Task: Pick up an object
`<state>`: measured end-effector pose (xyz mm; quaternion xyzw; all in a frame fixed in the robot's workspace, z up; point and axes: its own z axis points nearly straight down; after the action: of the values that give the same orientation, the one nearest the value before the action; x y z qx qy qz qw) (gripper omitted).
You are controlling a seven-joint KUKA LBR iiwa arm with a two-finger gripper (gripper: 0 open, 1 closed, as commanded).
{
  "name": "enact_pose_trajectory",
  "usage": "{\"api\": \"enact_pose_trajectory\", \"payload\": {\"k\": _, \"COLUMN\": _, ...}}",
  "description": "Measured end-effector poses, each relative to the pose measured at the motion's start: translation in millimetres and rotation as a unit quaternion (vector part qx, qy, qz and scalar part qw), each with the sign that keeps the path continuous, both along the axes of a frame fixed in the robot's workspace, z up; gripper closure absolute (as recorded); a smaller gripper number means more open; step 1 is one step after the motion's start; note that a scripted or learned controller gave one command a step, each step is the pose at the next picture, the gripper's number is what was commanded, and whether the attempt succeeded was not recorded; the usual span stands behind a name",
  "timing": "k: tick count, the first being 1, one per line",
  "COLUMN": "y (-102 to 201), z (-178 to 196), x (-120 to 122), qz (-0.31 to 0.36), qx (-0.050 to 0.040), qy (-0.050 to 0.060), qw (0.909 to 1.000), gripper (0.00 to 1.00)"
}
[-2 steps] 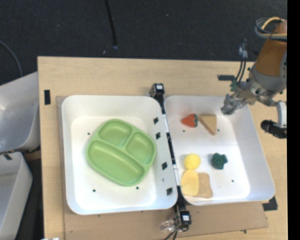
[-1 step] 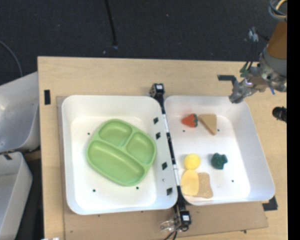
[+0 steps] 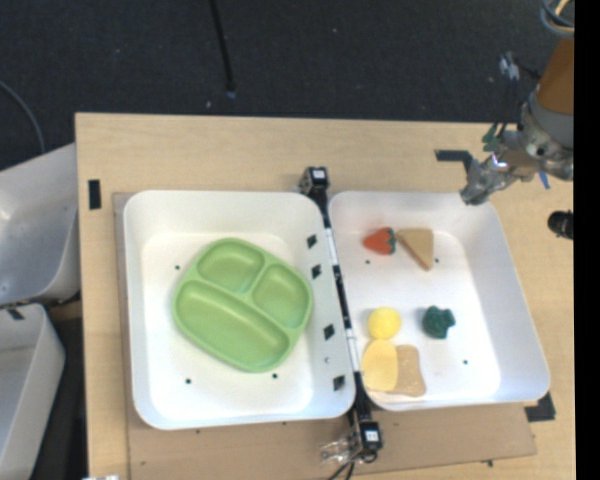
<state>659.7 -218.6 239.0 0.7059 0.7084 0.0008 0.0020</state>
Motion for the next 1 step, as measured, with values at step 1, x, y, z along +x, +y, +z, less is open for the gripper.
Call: {"api": "enact_pose_trajectory", "payload": {"k": 1, "y": 51.1, "z": -9.3, "x": -11.5, "qz": 0.001, "qx": 0.0005, "qy": 0.002, "qw": 1.0, "gripper": 1.0}}
